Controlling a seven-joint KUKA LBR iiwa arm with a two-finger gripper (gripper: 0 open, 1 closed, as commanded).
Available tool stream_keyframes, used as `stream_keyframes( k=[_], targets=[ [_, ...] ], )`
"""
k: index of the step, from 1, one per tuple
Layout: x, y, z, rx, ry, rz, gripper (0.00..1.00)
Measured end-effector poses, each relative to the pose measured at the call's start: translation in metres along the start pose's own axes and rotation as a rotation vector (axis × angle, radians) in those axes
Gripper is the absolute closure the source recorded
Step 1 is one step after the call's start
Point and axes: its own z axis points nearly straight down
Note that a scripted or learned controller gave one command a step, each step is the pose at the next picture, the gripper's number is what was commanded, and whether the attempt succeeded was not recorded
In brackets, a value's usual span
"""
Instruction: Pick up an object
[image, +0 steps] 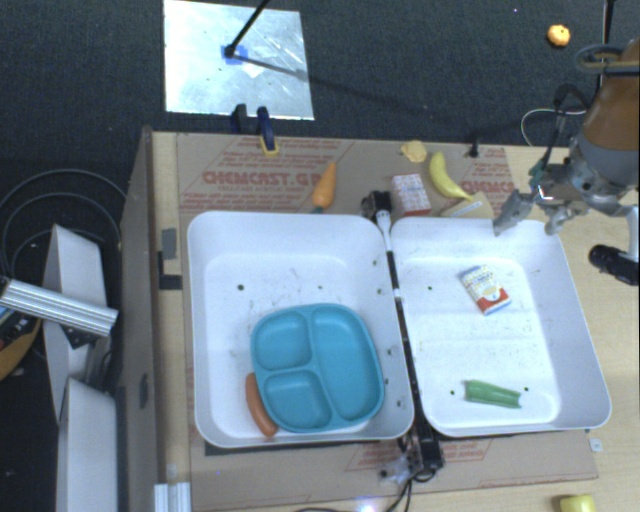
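My gripper (531, 217) hangs over the far right corner of the right bin (575, 340), fingers spread open with nothing between them. Below and left of it a small red, white and blue carton (485, 288) lies on the bin floor. A green pepper-like piece (493, 394) lies near that bin's front. The left bin (215, 300) holds a blue divided tray (315, 366) and an orange sausage-like item (260, 404) beside the tray's front left corner.
Behind the bins on the cardboard lie a carrot (324, 185), a pink-white packet (411, 193), a banana (445, 178) and a small yellow piece (414, 151). A blue clamp (262, 125) stands at the back. Metal framing (60, 305) sits left of the bench.
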Motion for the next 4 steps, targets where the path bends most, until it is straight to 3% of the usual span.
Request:
stream_keyframes(
  k=[1,2,3,4],
  targets=[
    [-0.018,-0.032,0.099,0.004,0.001,0.003,0.00],
    [0.019,-0.042,0.106,0.004,0.002,-0.003,0.00],
    [0.014,-0.046,0.102,0.002,0.001,0.001,0.00],
    [0.013,-0.042,0.123,0.001,0.000,0.000,0.00]
  ],
)
